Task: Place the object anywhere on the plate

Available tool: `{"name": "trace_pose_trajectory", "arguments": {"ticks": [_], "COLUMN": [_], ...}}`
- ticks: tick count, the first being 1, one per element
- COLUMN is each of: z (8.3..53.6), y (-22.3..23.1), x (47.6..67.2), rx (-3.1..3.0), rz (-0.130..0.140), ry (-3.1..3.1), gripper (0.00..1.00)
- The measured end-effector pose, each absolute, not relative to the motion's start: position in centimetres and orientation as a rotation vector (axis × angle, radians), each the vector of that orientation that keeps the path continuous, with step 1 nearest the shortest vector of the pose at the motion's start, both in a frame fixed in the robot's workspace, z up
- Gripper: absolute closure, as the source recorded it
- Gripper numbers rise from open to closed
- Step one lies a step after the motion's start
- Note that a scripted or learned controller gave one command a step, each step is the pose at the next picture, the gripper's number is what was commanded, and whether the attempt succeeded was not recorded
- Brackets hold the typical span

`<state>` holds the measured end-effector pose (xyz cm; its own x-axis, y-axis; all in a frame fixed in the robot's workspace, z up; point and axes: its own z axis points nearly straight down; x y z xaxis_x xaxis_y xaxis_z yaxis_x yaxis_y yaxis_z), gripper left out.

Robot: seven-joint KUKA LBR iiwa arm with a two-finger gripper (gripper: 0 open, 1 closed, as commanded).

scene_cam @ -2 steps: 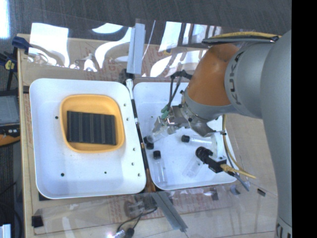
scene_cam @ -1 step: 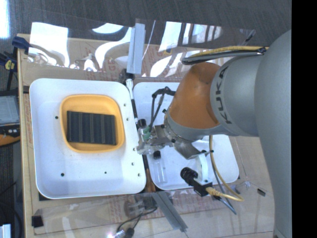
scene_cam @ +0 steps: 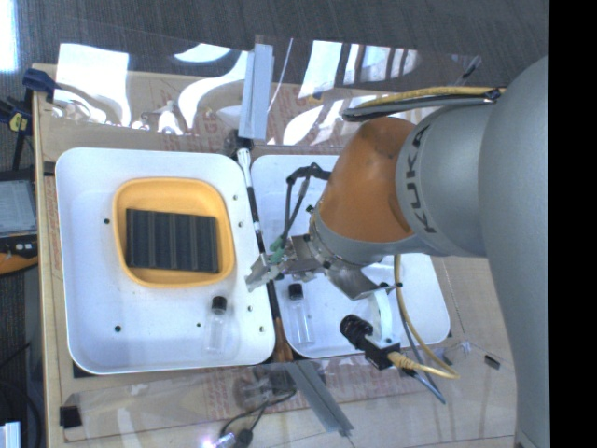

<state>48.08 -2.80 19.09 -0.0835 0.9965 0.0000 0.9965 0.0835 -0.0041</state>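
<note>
A yellow plate (scene_cam: 173,230) with a dark ridged centre lies in the left bin (scene_cam: 89,325). A small clear vial with a black cap (scene_cam: 217,317) lies on the left bin's floor, just in front of the plate's near right corner. A second clear vial with a black cap (scene_cam: 297,311) lies in the right bin (scene_cam: 424,320), directly below the gripper. The gripper (scene_cam: 269,266) hangs over the divider between the two bins, under the arm's orange band (scene_cam: 368,189). Its tips are small and partly hidden by the wrist.
The grey arm covers most of the right bin. A black connector with yellow cable (scene_cam: 368,342) hangs near the right bin's front edge. A grey bar (scene_cam: 256,90) stands behind the bins, and metal brackets (scene_cam: 308,395) lie in front.
</note>
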Motion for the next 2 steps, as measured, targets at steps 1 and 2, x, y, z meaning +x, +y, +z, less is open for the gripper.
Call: {"name": "trace_pose_trajectory", "arguments": {"ticks": [1, 2], "z": [19.1, 19.1], "y": [-3.4, 5.7], "x": [57.1, 51.7], "rx": [-2.142, -2.131], "rz": [0.004, 0.007], "ry": [-2.293, -2.303], "gripper": [0.0, 0.0]}}
